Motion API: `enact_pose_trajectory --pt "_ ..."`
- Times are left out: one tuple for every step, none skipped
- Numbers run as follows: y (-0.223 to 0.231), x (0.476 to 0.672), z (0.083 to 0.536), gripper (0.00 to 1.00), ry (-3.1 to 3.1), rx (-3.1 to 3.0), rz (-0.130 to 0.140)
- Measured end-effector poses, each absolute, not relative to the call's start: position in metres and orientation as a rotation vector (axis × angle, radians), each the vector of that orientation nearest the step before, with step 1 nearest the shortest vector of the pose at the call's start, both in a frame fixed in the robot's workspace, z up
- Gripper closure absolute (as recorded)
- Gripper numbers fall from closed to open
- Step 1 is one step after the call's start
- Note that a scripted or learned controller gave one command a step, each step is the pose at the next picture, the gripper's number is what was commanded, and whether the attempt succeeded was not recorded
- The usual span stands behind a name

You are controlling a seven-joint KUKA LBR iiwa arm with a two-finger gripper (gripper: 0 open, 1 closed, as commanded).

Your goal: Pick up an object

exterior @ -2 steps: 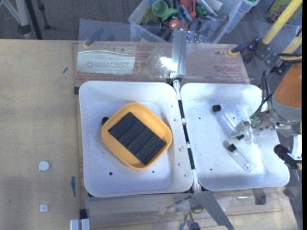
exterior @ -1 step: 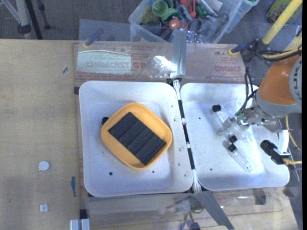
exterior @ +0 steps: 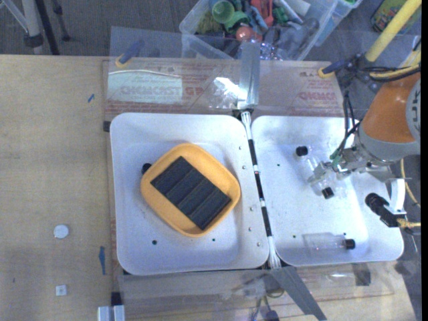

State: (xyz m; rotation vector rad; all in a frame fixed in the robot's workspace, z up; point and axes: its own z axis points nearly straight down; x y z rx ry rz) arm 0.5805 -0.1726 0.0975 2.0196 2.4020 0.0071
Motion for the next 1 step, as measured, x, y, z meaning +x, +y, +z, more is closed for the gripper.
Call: enact_pose_trajectory --pt "-0.1532 0.5727 0.2110 1.00 2.345 2.088 0.000"
